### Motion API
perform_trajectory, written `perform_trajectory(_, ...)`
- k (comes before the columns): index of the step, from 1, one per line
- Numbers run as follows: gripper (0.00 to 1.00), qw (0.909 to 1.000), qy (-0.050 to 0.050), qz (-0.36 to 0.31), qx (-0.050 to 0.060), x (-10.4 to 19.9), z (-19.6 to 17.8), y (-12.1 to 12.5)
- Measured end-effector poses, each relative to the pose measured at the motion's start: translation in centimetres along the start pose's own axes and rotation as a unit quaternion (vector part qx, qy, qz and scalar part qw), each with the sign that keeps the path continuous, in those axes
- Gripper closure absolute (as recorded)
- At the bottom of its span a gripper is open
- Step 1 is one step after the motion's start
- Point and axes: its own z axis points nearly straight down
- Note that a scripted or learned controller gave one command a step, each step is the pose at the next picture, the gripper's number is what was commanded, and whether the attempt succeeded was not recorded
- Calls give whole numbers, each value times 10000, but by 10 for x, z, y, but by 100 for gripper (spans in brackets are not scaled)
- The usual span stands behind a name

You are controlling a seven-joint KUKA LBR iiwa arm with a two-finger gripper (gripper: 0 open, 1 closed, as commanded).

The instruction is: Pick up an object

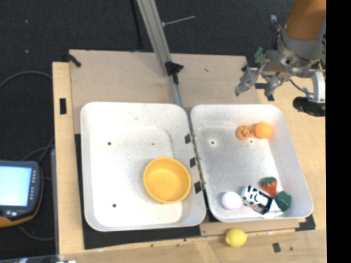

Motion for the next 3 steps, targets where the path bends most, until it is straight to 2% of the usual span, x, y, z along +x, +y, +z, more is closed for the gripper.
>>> perform_trajectory(1, 0, 10000, -8, 0, 2, -1, 0, 0)
perform_trajectory(3, 0, 10000, -13, 25, 20, -3, 84, -1)
